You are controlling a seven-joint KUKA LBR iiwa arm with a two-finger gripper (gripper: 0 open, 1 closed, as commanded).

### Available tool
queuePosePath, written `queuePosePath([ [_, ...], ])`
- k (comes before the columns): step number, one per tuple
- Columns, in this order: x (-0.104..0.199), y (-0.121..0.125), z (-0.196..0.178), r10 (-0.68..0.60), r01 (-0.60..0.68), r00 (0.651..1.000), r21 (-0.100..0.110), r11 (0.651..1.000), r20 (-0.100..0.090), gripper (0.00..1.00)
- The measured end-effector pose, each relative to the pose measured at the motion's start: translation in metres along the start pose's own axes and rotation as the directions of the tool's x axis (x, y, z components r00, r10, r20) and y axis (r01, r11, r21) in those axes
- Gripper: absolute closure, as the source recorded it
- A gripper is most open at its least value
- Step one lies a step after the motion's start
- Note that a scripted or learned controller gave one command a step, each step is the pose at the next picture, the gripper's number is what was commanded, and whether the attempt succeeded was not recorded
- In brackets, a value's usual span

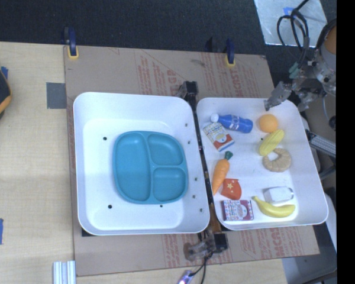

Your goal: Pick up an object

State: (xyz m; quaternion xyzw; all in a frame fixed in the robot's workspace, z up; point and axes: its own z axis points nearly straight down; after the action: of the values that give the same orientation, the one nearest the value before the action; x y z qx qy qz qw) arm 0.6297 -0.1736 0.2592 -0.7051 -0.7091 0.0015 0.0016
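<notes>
The approach is judged underway: the pincer point(279, 97), grip state indiscernible, is poised near the round orange fruit point(268, 123); descent is required.

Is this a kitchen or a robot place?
Probably a robot lab, not a kitchen. A robot arm reaches over a bench with two white bins, toy food like a banana, and clamps holding cardboard.

My arm point(322, 64) is cut off at the picture's edge beyond the right bin point(312, 158); my claw point(278, 97) is too blurred to read.
</notes>
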Motion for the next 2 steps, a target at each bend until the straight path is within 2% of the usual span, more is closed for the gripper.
queuePosePath([
  [1,-0.039,0.025,0.079,0.001,-0.001,1.0,0.003,1.0,0.0,0.0],
  [2,-0.037,0.026,0.167,-0.001,0.001,1.0,0.002,1.0,0.0,0.0],
])
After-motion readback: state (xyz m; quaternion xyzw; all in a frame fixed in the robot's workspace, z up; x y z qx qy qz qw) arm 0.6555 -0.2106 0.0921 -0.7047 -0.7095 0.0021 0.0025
